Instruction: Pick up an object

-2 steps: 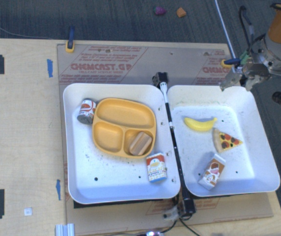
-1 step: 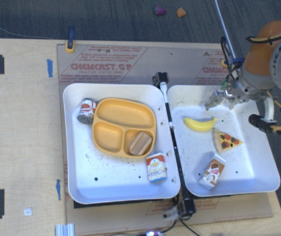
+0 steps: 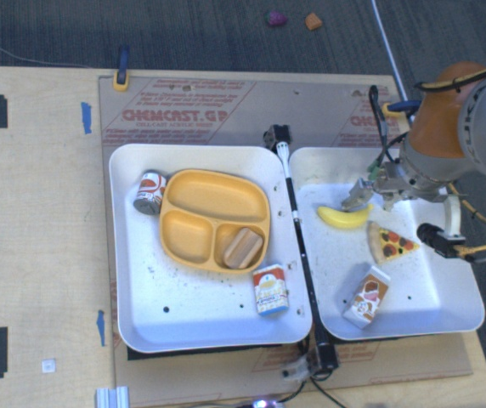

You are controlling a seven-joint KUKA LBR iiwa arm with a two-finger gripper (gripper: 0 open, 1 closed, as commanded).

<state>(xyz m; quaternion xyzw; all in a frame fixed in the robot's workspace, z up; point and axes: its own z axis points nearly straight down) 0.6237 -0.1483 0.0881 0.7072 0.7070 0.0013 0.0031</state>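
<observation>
The camera view looks down on the grey arm with its orange band (image 3: 437, 117), which reaches in over the right-hand shallow white bin (image 3: 460, 313). Its two-finger gripper (image 3: 364, 195) hangs just above the stem end of a yellow plastic banana (image 3: 343, 218); whether it is released or clenched cannot be told from here, and nothing can be seen held in it. The banana lies near the bin's back left part, with a toy pizza slice (image 3: 392, 243) just beside it and a small brown-and-white carton (image 3: 366, 297) nearer the front.

To take the banana well, the gripper should probably centre over its thick middle, straddle it across the narrow width, and descend squarely so the curved toy does not roll away.

The left-hand white bin (image 3: 132, 313) holds a yellow three-compartment plastic tray (image 3: 205, 195) with a tan bread-like piece (image 3: 243, 246) in one compartment, a small red-and-white can (image 3: 149, 192) touching the tray's left edge, and a blue-and-white carton (image 3: 270, 290). Both bins rest on a brown printed board (image 3: 192, 109) over a pale wooden bench (image 3: 39, 228); dark carpet (image 3: 183, 15) lies beyond.
</observation>
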